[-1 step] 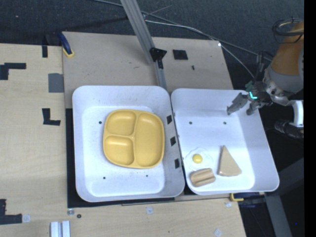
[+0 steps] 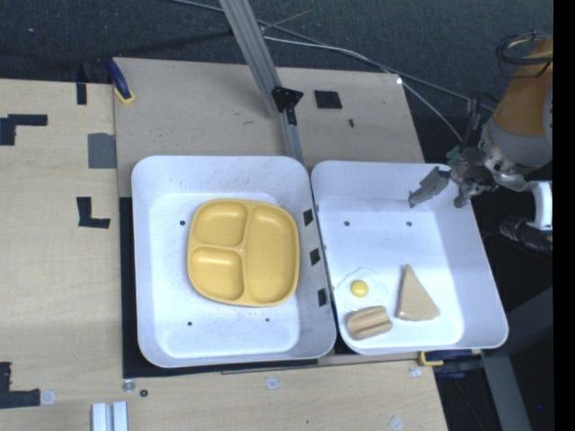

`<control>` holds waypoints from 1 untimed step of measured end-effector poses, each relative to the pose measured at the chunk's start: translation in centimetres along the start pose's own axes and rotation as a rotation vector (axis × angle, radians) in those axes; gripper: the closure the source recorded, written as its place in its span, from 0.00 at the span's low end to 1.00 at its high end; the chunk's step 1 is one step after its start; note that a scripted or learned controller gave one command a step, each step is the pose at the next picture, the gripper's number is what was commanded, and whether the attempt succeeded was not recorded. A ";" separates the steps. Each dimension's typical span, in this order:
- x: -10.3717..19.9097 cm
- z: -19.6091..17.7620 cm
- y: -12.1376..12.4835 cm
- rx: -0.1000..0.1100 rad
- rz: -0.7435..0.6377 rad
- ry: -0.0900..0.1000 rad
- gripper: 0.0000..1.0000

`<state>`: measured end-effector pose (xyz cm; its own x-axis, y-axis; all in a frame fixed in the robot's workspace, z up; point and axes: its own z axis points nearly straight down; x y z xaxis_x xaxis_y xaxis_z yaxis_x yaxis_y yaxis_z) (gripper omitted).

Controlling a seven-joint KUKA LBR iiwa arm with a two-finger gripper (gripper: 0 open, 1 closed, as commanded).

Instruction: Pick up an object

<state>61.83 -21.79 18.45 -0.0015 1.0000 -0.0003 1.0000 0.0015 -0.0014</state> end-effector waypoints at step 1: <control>0.5 4.5 0.0 0.004 -0.001 0.000 0.00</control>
<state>61.80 -21.27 13.99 -0.0022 1.0000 -0.0003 1.0000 0.0022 -0.0055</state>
